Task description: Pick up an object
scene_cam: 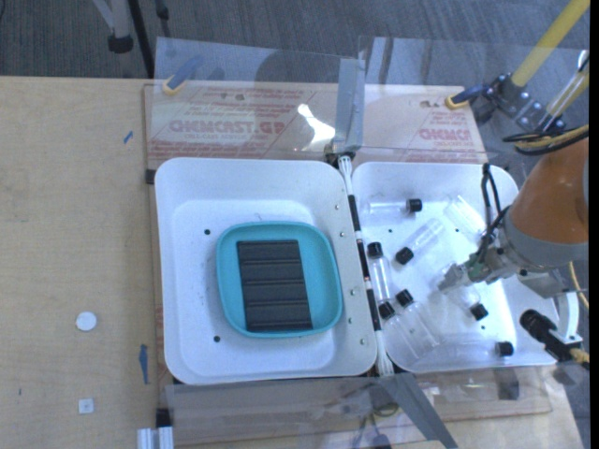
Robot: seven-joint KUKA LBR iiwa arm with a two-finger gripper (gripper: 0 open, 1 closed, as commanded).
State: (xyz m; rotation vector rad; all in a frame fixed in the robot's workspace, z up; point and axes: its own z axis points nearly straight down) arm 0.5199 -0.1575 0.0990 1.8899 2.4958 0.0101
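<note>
Grey metal, the tool (456, 276) reaches low into the right bin (505, 183); whether it grips anything cannot be told. Clear black-capped vials (419, 243) lie scattered around it. A teal tray (278, 277) sits in the left bin (178, 251).

Claw (456, 276) grip (perhaps on a clear tube (426, 238)) unclear.

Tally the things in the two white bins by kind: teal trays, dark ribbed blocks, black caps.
teal tray: 1
dark ribbed block: 1
black caps: 7, as far as the view shows
Total: 9
</note>
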